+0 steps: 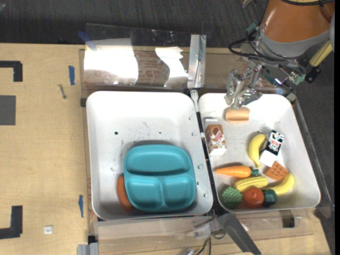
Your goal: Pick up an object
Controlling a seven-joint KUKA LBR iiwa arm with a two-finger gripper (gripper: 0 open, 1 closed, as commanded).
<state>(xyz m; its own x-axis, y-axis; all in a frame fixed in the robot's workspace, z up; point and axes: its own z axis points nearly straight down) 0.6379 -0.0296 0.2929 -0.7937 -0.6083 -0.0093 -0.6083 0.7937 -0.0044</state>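
My gripper [242, 96] hangs over the back left corner of the right bin [307, 179], open, with its fingertips just above a tan hot-dog bun [237, 114] that lies on the bin floor. Nothing sits between the fingers. Further forward lie a small snack packet [215, 139], a banana [256, 148], a black-and-white milk carton [273, 143], a carrot [232, 171], a waffle piece [276, 171], a corn cob [252, 183], a second banana [285, 185], a tomato [254, 196] and a green fruit [231, 196].
The left bin [106, 116] holds a teal divided tray [158, 177] with an orange object [121, 191] tucked under its left edge. A clear plastic panel [138, 62] stands behind the bins. The divider wall [201, 142] runs between the bins.
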